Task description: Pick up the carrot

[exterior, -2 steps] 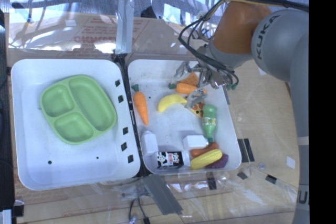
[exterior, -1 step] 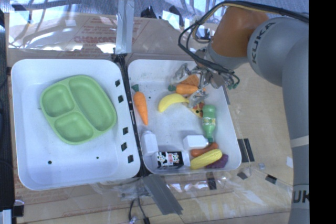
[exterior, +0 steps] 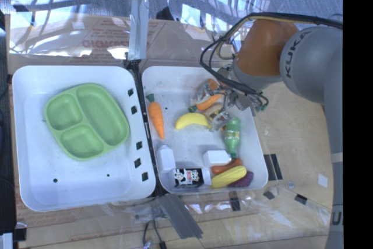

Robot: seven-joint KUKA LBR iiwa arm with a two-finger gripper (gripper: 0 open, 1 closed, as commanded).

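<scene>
1. My arm (exterior: 303,61) comes in from the right side. It is grey with an orange band near the wrist.
2. My claw (exterior: 217,103) is low over the far part of the right bin (exterior: 175,76), with black cables looped around it.
3. I cannot tell if my claw is wide or narrow. Something orange sits right by it, but I cannot tell what that is.
4. The carrot (exterior: 155,118) lies near the left wall of the right bin. Its green top points to the far side. It is well apart from my claw.
5. A yellow banana (exterior: 193,121) lies between the carrot and my claw.
6. A green bottle (exterior: 232,134) lies just beside the banana, on the right.
7. At the near end of the right bin are a white bottle (exterior: 166,158), a small milk carton (exterior: 187,177), a white block (exterior: 217,157) and more toy food.
8. The left bin (exterior: 35,178) holds a green plate (exterior: 87,121) with three parts.
</scene>
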